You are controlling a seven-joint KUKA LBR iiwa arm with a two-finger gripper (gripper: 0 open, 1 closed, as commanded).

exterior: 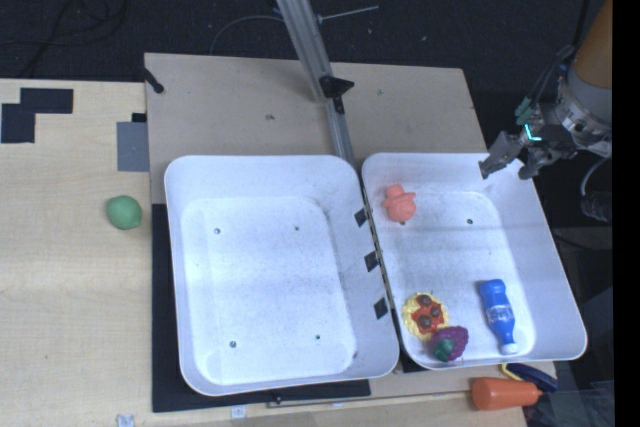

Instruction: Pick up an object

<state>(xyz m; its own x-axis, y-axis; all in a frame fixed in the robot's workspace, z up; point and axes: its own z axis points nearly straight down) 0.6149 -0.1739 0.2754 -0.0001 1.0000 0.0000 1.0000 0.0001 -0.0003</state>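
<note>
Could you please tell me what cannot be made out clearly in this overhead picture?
- Arm: cut off by the camera view's right edge.
- Gripper: too small and dark against the floor to read its state.
- Orange object below the right bin: partly hidden by the rim, identity unclear.
- Yellow toy: too small to identify.

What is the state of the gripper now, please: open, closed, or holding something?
Gripper: open, holding nothing, above the far right corner of the right shallow white bin.
</note>
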